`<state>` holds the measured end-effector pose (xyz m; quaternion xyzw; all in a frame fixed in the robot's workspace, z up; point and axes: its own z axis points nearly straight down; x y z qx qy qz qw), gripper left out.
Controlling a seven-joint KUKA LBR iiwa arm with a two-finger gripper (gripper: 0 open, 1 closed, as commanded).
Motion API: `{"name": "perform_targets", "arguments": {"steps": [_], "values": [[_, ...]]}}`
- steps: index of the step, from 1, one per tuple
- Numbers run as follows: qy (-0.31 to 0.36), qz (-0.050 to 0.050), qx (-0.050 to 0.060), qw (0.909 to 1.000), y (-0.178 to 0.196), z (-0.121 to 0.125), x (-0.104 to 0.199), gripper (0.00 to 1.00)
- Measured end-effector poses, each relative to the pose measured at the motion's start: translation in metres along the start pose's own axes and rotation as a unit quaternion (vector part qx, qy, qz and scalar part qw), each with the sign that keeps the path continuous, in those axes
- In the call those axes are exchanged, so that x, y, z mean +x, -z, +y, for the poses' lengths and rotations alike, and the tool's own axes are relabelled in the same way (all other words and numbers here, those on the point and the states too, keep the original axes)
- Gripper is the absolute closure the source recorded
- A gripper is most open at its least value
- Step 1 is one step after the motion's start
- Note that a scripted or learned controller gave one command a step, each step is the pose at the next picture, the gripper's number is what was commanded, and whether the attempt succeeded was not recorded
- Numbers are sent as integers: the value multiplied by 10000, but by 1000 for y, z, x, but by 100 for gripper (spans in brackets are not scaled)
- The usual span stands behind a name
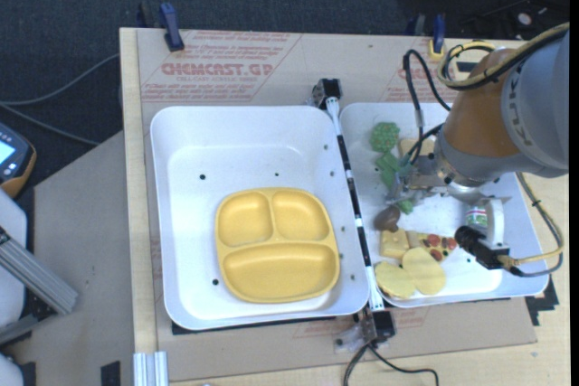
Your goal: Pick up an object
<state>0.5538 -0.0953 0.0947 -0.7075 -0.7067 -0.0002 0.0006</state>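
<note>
A pale wooden desk stands on dark carpet and carries two shallow white bins. The left bin holds one yellow three-compartment plastic plate. The right bin holds small toy foods: two green pieces and two pale yellow discs among them. The pincer hangs low among them, beside the green pieces.

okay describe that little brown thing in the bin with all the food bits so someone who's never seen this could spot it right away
Start at the right bin, the one the arm reaches into. Along its left wall, beside the divider between the bins, sits a small rounded brown piece, just above the pale yellow pieces near the front corner. It is the lone dark brown item; its neighbours are green above and yellow below.
</note>
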Motion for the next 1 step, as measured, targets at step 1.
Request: {"name": "perform_targets", "arguments": {"steps": [1], "values": [[63, 13, -69, 10000, 96, 35, 91, 100]]}}
